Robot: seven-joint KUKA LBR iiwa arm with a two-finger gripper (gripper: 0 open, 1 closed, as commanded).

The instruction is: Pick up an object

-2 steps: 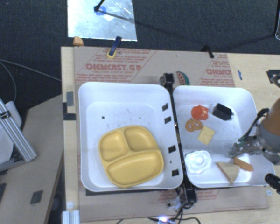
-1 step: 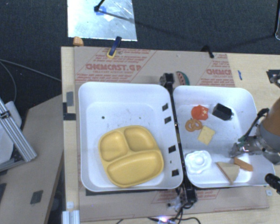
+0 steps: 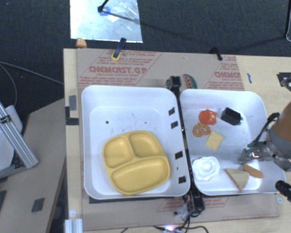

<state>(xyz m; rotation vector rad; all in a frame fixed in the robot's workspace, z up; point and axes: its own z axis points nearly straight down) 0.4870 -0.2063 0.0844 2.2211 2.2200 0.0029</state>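
We note two white bins: left bin (image 3: 92, 144) holds a yellow divided plate (image 3: 136, 161). In the right bin (image 3: 242, 101), an orange carrot stick (image 3: 252, 171) lies near the lower right corner, long axis running ten to four o'clock. The arm (image 3: 286, 135) is cut off at right. The gripper (image 3: 250, 154) sits just above the stick, at its eleven o'clock; we cannot tell its opening.

Yellow tray (image 3: 136, 164); white bins (image 3: 131, 98); red tomato (image 3: 207, 116); black block (image 3: 231, 115)
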